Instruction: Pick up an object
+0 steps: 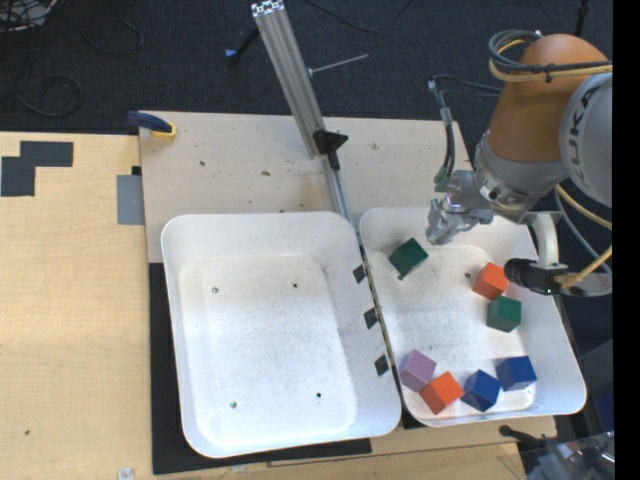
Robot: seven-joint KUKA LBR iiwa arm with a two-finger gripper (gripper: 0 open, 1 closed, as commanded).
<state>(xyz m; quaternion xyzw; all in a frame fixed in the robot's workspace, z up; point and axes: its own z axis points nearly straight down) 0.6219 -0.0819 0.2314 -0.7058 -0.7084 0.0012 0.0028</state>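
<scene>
text: I am reading part of the maker's name, the letters "KU", running in dark print down the grey casing of my arm (592,133) at the right | cubes, bins, bench: I am finding no readable print, label or number on them

Seven cubes lie in the right bin (570,388): a dark green cube (408,258) near its far-left corner, the others toward its right and near edges.
</scene>
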